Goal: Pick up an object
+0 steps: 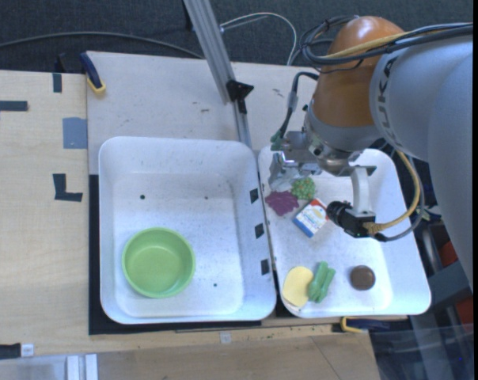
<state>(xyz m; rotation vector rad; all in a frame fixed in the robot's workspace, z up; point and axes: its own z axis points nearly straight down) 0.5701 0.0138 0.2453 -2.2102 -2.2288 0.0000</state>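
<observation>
My gripper (pixel 285 172) hangs over the far left part of the right bin (pixel 397 291), under the orange and grey wrist. Directly below and beside it lie a purple object (pixel 282 203) and a small green leafy object (pixel 304 188). A blue and white carton with a red patch (pixel 310 218) lies just right of the purple one. Near the bin's front edge are a yellow object (pixel 297 284), a green pod-shaped object (pixel 321 281) and a brown round object (pixel 362 277). Nothing is visibly held.
The left bin (pixel 144 165) holds a green bowl (pixel 158 261) at its front left. A slanted metal pole (pixel 215 46) rises behind the bins. Cables run off the arm over the right bin's right side.
</observation>
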